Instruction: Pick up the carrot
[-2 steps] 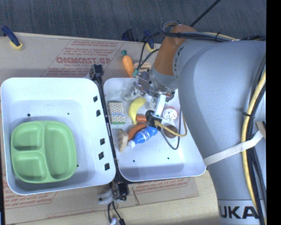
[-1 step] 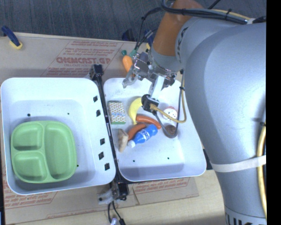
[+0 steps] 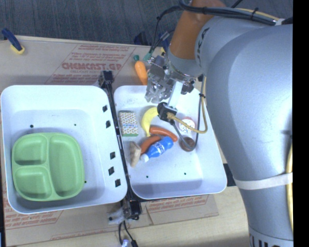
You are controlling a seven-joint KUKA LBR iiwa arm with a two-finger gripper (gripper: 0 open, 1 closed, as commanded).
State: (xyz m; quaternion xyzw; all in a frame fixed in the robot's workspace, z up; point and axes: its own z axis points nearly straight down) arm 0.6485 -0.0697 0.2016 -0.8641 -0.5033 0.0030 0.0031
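The carrot [image 3: 140, 72] is a short orange piece with a green tip. It lies at the back rim of the right bin [image 3: 211, 163], just left of the wrist. My gripper [image 3: 154, 94] hangs over the back of the right bin, a little right of and below the carrot, above the banana [image 3: 149, 118]. The carrot is beside the gripper's metal body, and I see nothing between the fingers. The arm's bulk covers the bin's right side.
In the right bin lie a yellow banana, a red-orange sausage [image 3: 163, 133], a blue bottle [image 3: 158, 147], a checkered sponge [image 3: 127, 123], a brown piece [image 3: 136, 151] and a spoon [image 3: 187, 140]. The left bin [image 3: 51, 99] holds a green divided plate [image 3: 47, 165].
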